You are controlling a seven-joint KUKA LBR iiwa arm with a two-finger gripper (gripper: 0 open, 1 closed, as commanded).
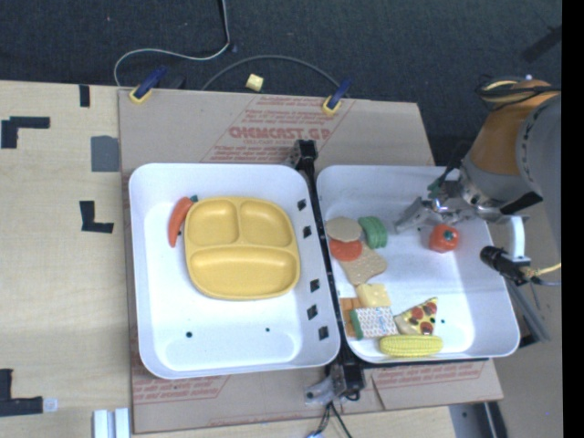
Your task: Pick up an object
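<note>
Tomato (444, 238) lies just beside the claw (412, 217), whose fingers' state I cannot tell.

The grey arm with its orange band (516, 144) is running off the right edge; the long red-orange toy (179, 219) is lying partly under the yellow divided plastic plate (243, 247).

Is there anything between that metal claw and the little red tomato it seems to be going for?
Nothing visible stands in the way. The end effector sits just up and left of the tomato in the right bin, with bare white floor between them. The other toy food, like the green piece, lies farther left.
</note>
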